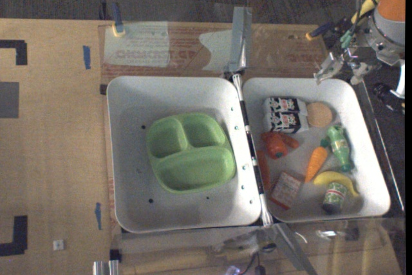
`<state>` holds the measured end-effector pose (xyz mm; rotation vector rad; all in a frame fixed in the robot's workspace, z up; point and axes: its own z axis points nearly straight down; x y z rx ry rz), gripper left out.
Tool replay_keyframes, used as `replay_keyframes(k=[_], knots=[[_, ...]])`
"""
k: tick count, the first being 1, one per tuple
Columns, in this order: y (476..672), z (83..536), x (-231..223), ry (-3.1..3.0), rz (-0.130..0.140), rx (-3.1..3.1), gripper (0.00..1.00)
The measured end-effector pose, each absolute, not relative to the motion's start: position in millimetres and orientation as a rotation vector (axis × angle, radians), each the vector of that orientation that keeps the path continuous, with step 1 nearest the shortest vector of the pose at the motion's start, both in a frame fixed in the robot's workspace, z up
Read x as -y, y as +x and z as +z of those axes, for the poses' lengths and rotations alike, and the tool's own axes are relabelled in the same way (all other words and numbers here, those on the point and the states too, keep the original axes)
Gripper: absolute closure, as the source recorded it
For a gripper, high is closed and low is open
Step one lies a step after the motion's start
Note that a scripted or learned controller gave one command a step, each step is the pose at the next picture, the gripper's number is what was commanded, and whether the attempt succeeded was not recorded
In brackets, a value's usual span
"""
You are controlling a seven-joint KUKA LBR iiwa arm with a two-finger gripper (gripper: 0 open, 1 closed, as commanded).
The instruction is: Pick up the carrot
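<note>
The orange carrot (315, 163) lies in the middle of the right bin (370, 138), tip pointing toward the front, between a red pepper (278, 143) and a green bottle (339, 147). My gripper (339, 73) hangs over the back right corner of that bin, well behind the carrot and apart from it. It is open, with nothing between its fingers.
The right bin also holds a milk carton (285, 114), a round bun (320, 114), a banana (336, 182), a green can (333, 196) and a red packet (286, 190). A green divided plate (190, 151) sits in the left bin (129, 106).
</note>
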<state>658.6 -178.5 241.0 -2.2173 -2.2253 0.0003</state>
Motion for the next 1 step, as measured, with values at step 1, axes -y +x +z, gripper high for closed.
replay_keyframes(k=[1], knots=[[619.6,95.6,211.0,-2.463,-0.009,1.922,0.00]])
